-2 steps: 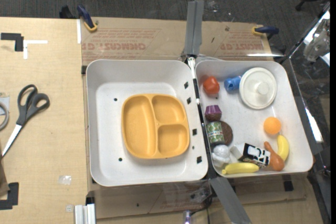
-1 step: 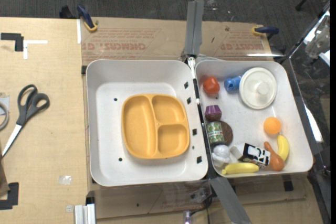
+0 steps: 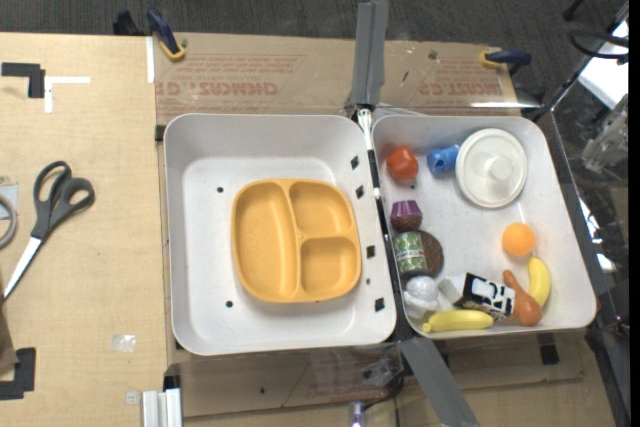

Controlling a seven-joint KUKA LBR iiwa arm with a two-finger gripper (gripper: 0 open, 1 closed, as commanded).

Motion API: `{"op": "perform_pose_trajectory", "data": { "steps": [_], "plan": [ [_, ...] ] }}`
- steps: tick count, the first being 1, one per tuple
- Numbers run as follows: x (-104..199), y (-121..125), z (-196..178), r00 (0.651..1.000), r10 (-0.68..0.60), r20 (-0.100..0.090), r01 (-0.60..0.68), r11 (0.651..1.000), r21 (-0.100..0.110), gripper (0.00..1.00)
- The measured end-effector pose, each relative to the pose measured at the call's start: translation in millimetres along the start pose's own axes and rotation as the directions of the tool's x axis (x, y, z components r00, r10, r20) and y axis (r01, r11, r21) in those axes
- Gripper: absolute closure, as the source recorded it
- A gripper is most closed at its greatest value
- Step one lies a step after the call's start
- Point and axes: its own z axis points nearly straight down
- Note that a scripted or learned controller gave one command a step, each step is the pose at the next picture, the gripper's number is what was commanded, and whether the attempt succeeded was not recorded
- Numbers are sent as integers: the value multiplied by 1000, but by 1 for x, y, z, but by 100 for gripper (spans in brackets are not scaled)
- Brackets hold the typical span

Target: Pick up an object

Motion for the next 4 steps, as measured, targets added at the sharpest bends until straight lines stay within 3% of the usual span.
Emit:
{"op": "perform_pose_trajectory", "data": {
  "steps": [1,2,3,4],
  "plan": [
    [-2,1,-9,1000,-2,4,2,1000,0,100],
    [-43,23,152,971,-238,2,238,971,-1,100],
    [-43,23,152,971,-239,2,239,971,0,0],
    [-20,19,254,974,-225,4,225,974,0,0]
  ]
}}
